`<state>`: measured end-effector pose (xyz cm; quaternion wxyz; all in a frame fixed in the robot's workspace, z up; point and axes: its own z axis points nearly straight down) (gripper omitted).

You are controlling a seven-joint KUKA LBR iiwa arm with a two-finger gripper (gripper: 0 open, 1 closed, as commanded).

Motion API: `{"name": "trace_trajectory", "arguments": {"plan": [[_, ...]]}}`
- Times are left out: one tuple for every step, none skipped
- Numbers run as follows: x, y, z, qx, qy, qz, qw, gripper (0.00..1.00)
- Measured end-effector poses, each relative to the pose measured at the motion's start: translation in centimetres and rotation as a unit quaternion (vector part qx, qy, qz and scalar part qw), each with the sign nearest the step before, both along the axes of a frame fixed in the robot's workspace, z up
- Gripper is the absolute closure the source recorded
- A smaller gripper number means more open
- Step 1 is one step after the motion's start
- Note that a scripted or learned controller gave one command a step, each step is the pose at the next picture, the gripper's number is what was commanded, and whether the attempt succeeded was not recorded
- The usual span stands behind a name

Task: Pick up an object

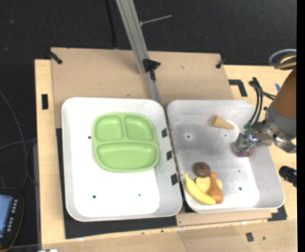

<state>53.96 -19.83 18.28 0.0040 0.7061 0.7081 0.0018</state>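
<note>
My gripper (243, 147) hangs low over the right bin (205, 140), near that bin's right side, at the end of the grey arm with the orange band. A tan wedge (223, 122) lies in the bin up and to the left of the gripper, apart from it. Near the bin's front edge sit a brown round piece (201, 168), a yellow banana (196, 190) and an orange drumstick-shaped piece (215, 189), bunched together well below and left of the gripper. The fingertips are too small and dark to read.
The left bin (79, 193) holds a green three-compartment plate (125, 142). A slanted metal pole (136, 41) rises from the back between the bins. A tablet (0, 212) sits off the bench at the lower left.
</note>
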Motion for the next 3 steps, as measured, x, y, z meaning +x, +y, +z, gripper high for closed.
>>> {"name": "trace_trajectory", "arguments": {"plan": [[0.2,-0.2,5.5,-0.0003,0.0,0.0,1.0,1.0],[0.2,-0.3,2.8,0.0005,0.004,-0.001,1.0,1.0],[0.4,5.1,2.5,0.0017,0.003,0.002,1.0,1.0]]}}
